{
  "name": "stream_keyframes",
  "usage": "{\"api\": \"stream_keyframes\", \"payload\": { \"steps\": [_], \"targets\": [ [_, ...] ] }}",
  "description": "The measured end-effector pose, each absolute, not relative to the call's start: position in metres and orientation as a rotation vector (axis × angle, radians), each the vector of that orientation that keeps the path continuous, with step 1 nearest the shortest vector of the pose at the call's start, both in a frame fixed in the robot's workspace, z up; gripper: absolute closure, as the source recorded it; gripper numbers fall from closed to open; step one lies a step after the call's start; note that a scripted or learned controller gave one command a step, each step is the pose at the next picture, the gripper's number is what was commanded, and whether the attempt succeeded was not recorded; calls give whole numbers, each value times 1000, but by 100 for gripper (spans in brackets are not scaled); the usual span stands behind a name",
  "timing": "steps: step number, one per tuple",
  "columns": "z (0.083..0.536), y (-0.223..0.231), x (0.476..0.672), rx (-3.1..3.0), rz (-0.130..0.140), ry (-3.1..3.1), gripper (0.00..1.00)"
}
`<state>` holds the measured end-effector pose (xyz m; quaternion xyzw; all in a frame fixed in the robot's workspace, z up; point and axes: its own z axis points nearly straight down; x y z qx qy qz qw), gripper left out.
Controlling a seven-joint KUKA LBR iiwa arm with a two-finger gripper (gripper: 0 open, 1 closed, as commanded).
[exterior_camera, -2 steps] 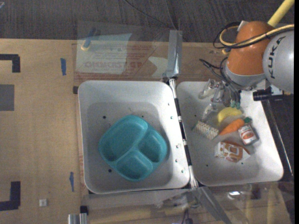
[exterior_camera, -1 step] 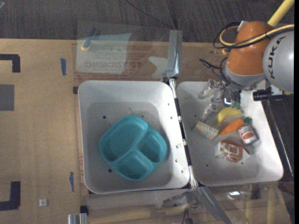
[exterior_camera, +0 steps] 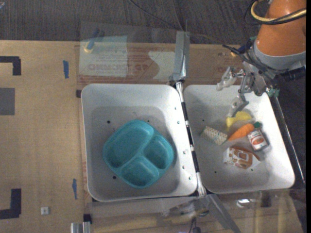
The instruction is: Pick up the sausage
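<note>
The gripper (exterior_camera: 233, 89) hangs over the far end of the right bin (exterior_camera: 284, 178), its 2 fingers spread apart with nothing between them. The sausage is hard to tell among the 5 items; my best guess is the pale stubby piece (exterior_camera: 215, 134) (long axis slanting across the bin). It lies nearer the camera and left of the gripper, just beside the carrot (exterior_camera: 241, 132).

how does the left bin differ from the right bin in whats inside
The left bin holds one thing, a teal divided plate; the right bin holds several small items, among them a carrot and a yellow piece. The gripper hangs over the right bin, not the left bin. Both are shallow, white and squarish.
</note>
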<state>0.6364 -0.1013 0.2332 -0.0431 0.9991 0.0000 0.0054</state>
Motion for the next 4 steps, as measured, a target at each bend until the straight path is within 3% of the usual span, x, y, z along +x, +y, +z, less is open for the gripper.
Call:
{"api": "stream_keyframes", "payload": {
  "steps": [1, 2, 3, 4],
  "targets": [
    [177, -93, 637, -280, 2, 3124, 0],
    [186, -95, 620, -374, 0, 3114, 0],
    [115, -128, 659, -515, 0, 3090, 0],
    [96, -152, 669, -414, -1, 3102, 0]
  ]
}}
